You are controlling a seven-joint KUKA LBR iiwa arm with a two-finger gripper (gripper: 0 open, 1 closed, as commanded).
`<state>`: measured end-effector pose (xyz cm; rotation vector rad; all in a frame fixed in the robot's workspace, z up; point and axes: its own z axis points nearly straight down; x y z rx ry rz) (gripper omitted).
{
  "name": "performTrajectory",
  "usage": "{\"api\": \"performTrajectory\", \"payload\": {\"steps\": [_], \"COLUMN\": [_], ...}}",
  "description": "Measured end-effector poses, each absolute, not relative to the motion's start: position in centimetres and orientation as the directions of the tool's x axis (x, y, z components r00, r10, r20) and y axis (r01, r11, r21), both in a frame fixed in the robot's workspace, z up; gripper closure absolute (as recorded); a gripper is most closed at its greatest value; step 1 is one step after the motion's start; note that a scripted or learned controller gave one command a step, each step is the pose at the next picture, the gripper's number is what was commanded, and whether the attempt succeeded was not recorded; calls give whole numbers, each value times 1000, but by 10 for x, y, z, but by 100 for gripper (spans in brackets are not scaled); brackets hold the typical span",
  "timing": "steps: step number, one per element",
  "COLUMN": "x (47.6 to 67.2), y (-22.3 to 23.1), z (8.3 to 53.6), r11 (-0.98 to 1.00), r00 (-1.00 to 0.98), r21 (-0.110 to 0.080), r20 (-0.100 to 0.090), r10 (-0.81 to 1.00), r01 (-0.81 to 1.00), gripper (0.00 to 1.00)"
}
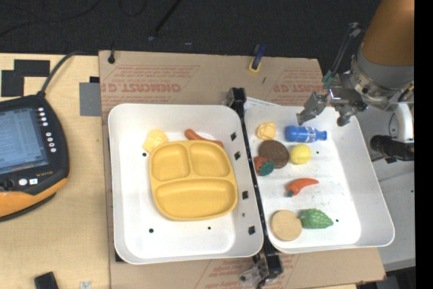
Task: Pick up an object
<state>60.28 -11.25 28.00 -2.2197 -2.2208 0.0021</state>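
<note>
While the arm (385, 44) hangs in from the right, here's how stuff sits around the pincer:

pincer (327, 109): up over the far edge of the right bin (369, 206), two dark fingers spread pretty wide, one at the left and one at the right, nothing between them

blue bottle (304, 135): lying on its side just below the left finger, closest thing to the pincer, can't tell if they touch

pale yellow lump (266, 130): left of the bottle, a bit down-left from the pincer

brown round thing (275, 152): further down-left, with a small red and green bit (262, 166) tucked right against its lower left

lemon (300, 154): below the pincer, just under the bottle, beside the brown thing

red chili pepper (300, 185): well below the pincer, mid bin

tan disc (286, 225): way down near the front of the bin, touching or almost touching the green leafy thing (316, 218) on its right

left bin (128, 213): off to the pincer's left, holds a yellow divided plate (193, 181)

corn-looking yellow bit (155, 140): far left of the pincer, at the plate's upper left corner

orange sausage-ish piece (197, 135): poking out behind the plate's far rim

tablet controller (27, 156): way off left, outside both bins, on the bench
</note>
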Motion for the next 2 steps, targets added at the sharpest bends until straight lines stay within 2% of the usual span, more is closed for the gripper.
{"api": "performTrajectory", "payload": {"steps": [1,2], "x": [529,531], "y": [9,8], "z": [544,543], "r11": [9,6], "r00": [-9,-6], "r21": [15,-5], "r20": [3,0], "r10": [1000,1000], "r01": [1000,1000], "gripper": [0,100]}}
